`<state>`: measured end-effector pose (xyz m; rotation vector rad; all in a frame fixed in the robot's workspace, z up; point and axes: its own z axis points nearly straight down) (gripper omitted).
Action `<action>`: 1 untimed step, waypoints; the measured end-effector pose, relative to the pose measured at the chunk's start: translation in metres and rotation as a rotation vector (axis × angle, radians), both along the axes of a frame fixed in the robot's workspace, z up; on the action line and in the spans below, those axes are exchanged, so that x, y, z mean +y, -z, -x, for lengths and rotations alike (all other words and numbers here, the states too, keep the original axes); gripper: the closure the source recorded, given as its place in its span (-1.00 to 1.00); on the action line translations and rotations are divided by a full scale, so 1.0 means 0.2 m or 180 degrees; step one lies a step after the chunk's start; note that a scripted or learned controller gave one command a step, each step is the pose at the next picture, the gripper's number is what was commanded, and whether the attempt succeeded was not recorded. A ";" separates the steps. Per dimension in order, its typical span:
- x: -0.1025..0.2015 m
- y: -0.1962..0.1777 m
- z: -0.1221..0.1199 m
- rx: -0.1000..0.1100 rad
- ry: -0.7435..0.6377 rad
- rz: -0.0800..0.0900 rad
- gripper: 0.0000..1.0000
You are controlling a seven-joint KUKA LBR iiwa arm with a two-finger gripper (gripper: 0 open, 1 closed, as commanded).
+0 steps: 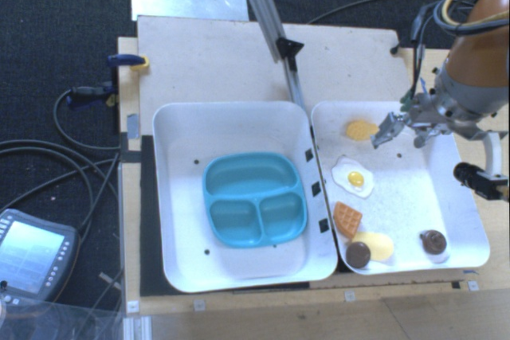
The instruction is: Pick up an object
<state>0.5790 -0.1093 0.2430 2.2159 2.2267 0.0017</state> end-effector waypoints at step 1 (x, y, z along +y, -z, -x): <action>0.00 0.00 0.00 -0.0002 0.0005 -0.0001 -1.00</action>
